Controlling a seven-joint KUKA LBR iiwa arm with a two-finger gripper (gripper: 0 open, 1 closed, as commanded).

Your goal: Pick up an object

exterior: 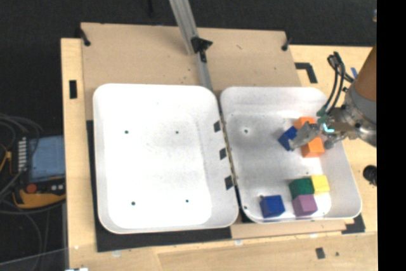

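Bench (177,51): light wood board on a dark floor, with a slanted metal rail (181,6) crossing its far edge toward the seam between the bins.
Left bin (155,155): shallow, white, a few dark specks on its floor.
Right bin (266,149): shallow, white, touching the left bin along its left wall; it carries all the blocks.
Arm (365,95): enters over the right bin's right edge, cables looping above the wrist.
Gripper (315,133): low over the right bin near its right wall, in the far half, sitting among three blocks. Finger spacing: cannot tell, the fingers blur into the blocks, and no block is clearly seen between them.
Orange block (313,148): right half of the bin, just under the gripper on its near side.
Second orange block (306,122): partly hidden at the gripper's far side.
Blue block, upper (288,138): just left of the gripper, tilted.
Blue block, lower (272,206): near edge of the right bin, left of the cluster.
Green block (301,188): near-right corner, touching the yellow block (320,184) to its right.
Purple block (305,204): near-right corner, directly in front of the green one.
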